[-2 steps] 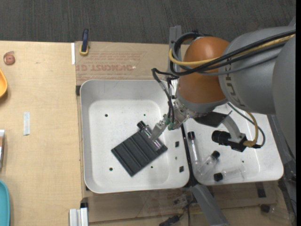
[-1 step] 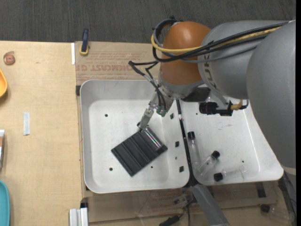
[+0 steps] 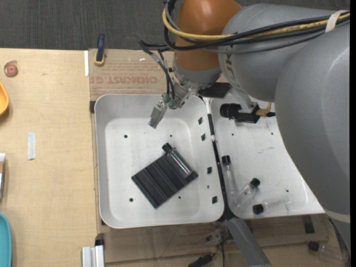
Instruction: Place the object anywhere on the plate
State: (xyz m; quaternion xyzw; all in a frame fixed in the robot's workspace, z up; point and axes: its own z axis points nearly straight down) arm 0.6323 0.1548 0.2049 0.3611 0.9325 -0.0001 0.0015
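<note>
Across the upper right of the camera view, the grey arm [image 3: 289, 54] with its orange band [image 3: 206, 26] reaches in over a wooden tabletop [image 3: 50, 160] bearing two shallow white bins side by side. Its end effector [image 3: 157, 115] hangs above the back of the left bin [image 3: 111, 204], tilted down and to the left; whether it is released or clenched cannot be told from this angle, and nothing can be seen between its tips.

Below it, near the middle of the left bin, lies a dark ribbed rectangular plate [image 3: 161, 179], set at a diagonal. Resting along the plate's upper right edge is the object [image 3: 177, 159], a slim clear tube with a black cap at its upper left end, apparently touching the plate and possibly already lying on it.

Judged from this, the placement looks close to done or done, with the end effector well above and apart from the object. The right bin [image 3: 295, 202] holds a few similar small clear vials [image 3: 245, 192] and black caps.
</note>
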